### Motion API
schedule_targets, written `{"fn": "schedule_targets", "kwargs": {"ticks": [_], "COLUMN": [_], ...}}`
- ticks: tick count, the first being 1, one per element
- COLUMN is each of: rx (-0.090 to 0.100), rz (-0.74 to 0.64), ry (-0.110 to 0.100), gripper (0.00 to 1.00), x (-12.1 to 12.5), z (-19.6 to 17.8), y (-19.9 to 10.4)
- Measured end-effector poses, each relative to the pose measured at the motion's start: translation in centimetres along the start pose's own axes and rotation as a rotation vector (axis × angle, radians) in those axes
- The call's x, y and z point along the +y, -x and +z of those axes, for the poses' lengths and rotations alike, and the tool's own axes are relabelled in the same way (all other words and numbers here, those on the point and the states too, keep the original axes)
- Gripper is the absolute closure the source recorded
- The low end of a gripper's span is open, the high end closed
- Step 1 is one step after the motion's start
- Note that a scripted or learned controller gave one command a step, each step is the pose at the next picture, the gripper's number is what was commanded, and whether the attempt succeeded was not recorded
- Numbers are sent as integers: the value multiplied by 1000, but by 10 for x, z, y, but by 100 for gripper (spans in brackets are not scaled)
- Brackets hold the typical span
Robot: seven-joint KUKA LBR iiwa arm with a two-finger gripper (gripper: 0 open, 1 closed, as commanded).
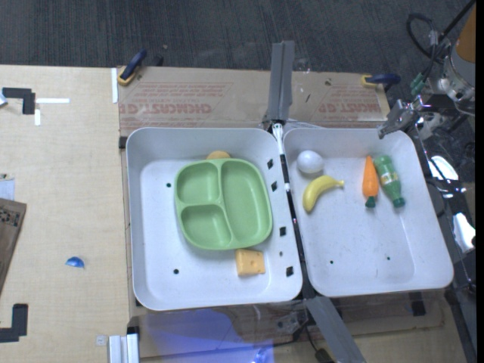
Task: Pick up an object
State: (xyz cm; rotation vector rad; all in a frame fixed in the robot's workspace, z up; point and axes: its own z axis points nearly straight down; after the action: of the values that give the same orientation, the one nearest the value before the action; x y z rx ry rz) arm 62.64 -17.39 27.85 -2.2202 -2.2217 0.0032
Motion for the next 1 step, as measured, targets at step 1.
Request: {"fn": "schedule_targets", "kwargs": {"ticks": [1], "rx": [0], "rz": [-237], "ry": [3], "gripper": [0], "x": [-15], "z": [153], "y": [-16]}}
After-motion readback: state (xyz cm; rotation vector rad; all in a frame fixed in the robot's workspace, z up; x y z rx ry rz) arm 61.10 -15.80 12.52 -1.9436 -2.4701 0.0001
